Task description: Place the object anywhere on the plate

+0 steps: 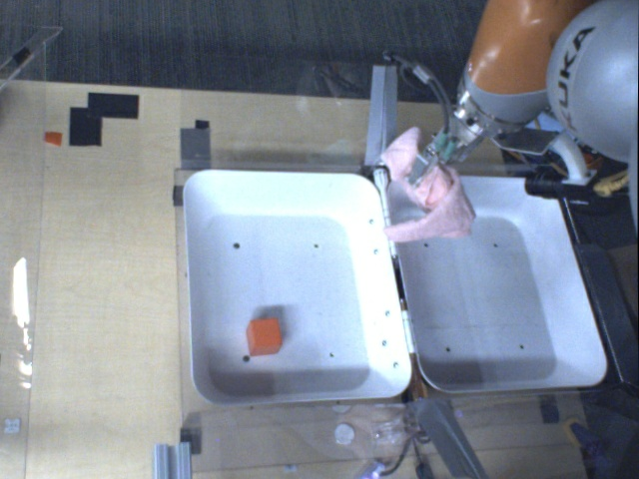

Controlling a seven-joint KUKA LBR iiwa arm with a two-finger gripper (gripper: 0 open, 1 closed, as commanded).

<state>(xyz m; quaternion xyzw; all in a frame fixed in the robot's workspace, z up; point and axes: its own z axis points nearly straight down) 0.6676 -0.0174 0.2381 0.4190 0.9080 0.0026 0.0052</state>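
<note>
Grey KUKA arm with orange band reaching in from right, two-finger gripper (435, 160) up over far-left corner of right-hand shallow white bin (559, 367). Fingers clamped on crumpled pink cloth (431, 200) — fabric bunched between them, rest drooping down across divider between bins. Cloth hanging, looks lifted off bin floor. Over in left-hand shallow white bin (210, 267), small orange block (265, 336) sitting near front, well apart from gripper. Bench alongside: black angular marker (100, 116), tiny orange square (53, 139).
</note>
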